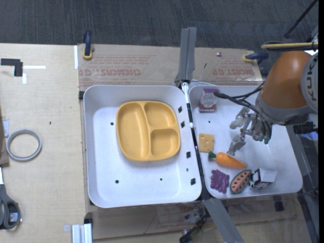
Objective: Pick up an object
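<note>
- Gripper [238, 147] is hanging low in the right bin [283, 186], its tip just above the carrot [229, 160]; you are seeing fingers that look slightly parted with nothing between them.
- You are probably lining up on the carrot, since it is lying nearest the tip (the cheese slice [206, 142] is sitting just left).
- Purple grapes [219, 180] and a striped oval toy [240, 181] are crowding the near edge, so you are risking a nudge there.
- Yellow divided plate [148, 130] is resting in the left bin [101, 186], well apart.
</note>
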Controlling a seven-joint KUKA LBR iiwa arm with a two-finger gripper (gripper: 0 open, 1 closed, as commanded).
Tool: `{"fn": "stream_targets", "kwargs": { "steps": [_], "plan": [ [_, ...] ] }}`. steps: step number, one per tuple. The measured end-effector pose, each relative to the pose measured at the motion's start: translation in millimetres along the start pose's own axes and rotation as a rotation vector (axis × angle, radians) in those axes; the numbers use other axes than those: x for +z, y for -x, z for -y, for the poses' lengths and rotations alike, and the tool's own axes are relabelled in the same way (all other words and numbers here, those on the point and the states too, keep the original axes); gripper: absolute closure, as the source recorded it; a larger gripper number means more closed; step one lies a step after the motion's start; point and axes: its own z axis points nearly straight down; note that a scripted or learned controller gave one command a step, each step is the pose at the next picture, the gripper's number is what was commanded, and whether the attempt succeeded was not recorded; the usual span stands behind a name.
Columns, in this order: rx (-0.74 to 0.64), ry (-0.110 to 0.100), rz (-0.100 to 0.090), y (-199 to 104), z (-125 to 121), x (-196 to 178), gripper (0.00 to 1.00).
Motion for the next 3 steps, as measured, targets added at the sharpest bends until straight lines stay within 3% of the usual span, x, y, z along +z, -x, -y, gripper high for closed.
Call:
{"fn": "stream_targets", "kwargs": {
  "steps": [1, 2, 3],
  "plan": [
    [0.296, -0.001, -0.002, -81.9, 22.1, 5.0, 0.0],
    [0.221, 0.0, 0.002, -69.6, 52.6, -87.2, 0.0],
    [0.639, -0.001, -0.003, -91.9, 20.4, 4.5, 0.0]
  ]
}}
